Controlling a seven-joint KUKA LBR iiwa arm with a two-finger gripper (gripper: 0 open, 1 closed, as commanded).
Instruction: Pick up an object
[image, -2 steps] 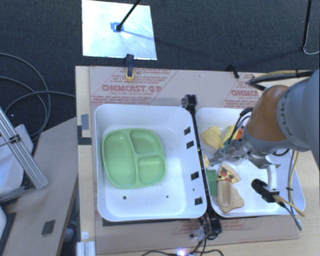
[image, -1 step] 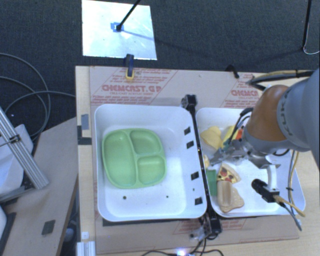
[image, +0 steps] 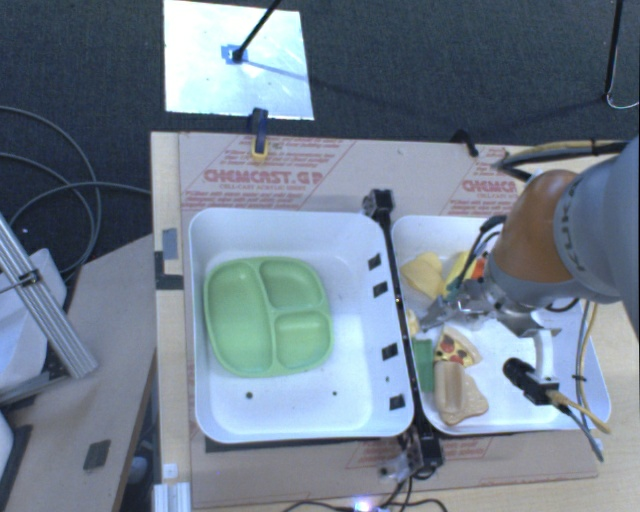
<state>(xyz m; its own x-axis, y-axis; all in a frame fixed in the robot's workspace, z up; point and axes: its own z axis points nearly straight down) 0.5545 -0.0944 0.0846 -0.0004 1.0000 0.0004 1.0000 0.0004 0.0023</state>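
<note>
Arm (image: 560, 240) bent low over right bin (image: 590, 385) | jaws (image: 452, 312) state: cannot tell | above pizza slice (image: 457, 348)

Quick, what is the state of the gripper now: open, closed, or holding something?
Gripper: cannot be told; it is low in the right bin, over the toy food near the pizza slice.

Setting: robotics lab. Evidence: industrial arm (image: 560, 235), loose cables (image: 60, 190) on dark carpet (image: 70, 60), aluminium framing (image: 40, 300), cardboard-covered table (image: 300, 170), two white bins (image: 290, 225).
</note>
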